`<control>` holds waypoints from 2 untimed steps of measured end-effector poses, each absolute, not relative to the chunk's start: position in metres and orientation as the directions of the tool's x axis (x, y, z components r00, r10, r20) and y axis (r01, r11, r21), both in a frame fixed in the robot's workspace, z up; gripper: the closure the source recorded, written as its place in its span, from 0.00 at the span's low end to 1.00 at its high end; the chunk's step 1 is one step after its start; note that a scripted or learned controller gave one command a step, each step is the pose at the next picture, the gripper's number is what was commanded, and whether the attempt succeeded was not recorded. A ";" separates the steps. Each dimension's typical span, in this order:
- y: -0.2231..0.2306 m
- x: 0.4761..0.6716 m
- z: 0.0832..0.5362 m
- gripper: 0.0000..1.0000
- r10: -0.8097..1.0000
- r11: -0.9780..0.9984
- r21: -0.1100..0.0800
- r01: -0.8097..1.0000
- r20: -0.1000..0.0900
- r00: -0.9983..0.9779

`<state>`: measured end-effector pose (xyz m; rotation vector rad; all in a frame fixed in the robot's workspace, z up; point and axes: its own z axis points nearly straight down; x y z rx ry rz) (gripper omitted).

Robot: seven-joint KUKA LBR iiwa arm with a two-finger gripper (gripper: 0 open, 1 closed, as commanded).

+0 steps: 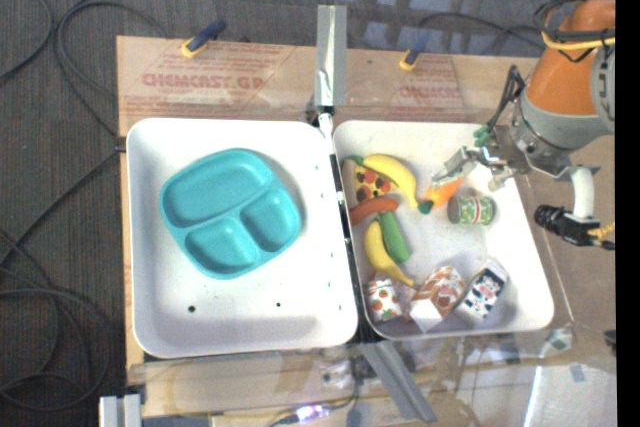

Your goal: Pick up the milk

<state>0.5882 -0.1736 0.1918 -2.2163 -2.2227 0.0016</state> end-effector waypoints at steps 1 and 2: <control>-0.174 0.530 0.094 0.00 0.996 0.092 -0.002 0.996 0.001 -0.092; -0.175 0.531 0.103 1.00 0.996 0.092 -0.003 0.996 0.001 -0.092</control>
